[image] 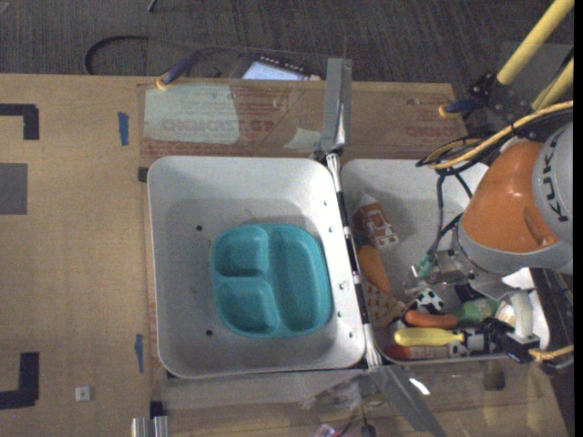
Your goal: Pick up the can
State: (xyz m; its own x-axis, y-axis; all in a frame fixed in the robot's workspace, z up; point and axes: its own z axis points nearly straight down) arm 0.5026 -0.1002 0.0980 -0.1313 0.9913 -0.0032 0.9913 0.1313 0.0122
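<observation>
In the right bin [401, 182] a small brown and white can [376, 226] lies near the left wall, toward the back. My gripper [440, 279] hangs over the middle of that bin, to the right of the can and nearer the front, apart from it. Just below the gripper lies a cluster of toy food. The grey arm with its orange band [510, 209] covers the bin's right part.
An orange carrot [373, 268] lies in front of the can. Near the front wall are a red piece [431, 319], a yellow banana [428, 336], a green piece [475, 312] and a black-and-white piece [426, 299]. The left bin [182, 189] holds a teal divided plate [271, 279].
</observation>
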